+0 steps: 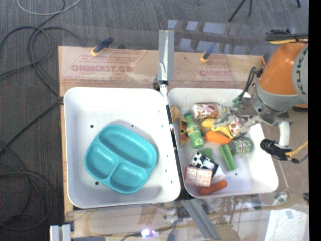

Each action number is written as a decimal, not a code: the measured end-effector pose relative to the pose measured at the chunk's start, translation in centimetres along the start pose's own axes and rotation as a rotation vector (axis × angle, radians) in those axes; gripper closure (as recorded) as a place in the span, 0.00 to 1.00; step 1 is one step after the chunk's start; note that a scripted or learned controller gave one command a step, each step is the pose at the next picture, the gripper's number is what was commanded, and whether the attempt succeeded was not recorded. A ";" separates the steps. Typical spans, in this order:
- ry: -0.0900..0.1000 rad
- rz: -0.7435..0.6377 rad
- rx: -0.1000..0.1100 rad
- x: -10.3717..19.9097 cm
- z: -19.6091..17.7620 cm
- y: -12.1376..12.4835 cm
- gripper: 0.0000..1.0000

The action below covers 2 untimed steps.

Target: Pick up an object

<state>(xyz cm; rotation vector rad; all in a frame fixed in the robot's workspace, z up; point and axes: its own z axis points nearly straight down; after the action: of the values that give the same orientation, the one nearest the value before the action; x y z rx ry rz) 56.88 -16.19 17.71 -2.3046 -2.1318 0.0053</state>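
My gripper (pixel 239 118) hangs low over the right bin (pixel 261 182), at the frame's right, above a pile of toy food; whether it grips anything I cannot tell. Just below-left lies a carrot (pixel 218 137); a teal tray (pixel 121 157) sits in the left bin (pixel 75 104).

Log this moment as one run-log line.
task: pick up an object | gripper: over the toys in the right bin, nothing seen held | left bin: teal tray
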 end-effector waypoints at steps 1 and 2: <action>0.001 -0.004 -0.003 -3.4 6.9 -0.6 0.00; 0.006 -0.007 -0.002 -3.1 6.1 -0.6 1.00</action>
<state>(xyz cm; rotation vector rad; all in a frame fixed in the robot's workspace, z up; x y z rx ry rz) 56.06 -19.28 11.64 -2.2951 -2.1377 -0.0035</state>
